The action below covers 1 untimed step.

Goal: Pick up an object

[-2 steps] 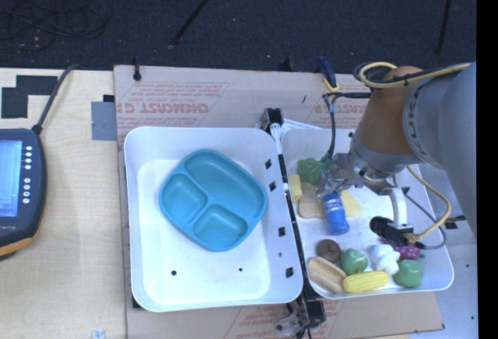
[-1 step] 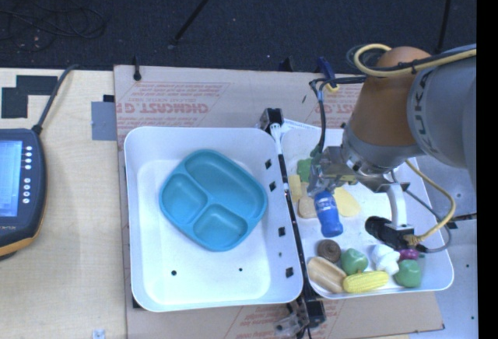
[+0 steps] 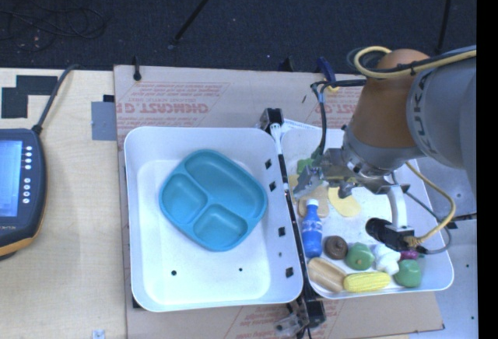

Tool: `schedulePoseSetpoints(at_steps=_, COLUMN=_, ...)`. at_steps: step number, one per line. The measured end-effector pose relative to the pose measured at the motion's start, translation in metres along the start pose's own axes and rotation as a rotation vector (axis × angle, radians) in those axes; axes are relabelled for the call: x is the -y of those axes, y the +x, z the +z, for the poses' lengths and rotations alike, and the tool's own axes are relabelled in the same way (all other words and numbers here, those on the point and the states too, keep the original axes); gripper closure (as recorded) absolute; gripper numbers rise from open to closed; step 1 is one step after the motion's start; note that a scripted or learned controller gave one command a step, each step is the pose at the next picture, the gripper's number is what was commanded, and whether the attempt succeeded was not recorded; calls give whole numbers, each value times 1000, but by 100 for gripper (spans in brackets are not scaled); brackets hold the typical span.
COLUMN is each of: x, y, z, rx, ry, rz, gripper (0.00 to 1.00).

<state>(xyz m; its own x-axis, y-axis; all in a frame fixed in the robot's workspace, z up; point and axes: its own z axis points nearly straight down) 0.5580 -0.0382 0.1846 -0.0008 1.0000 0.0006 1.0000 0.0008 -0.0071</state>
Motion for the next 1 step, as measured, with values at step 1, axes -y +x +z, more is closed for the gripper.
schedulePoseSetpoints(at_steps=1, x=45, y=-60, z=-4, rx=2, ry=3, rz=7, gripper=0)
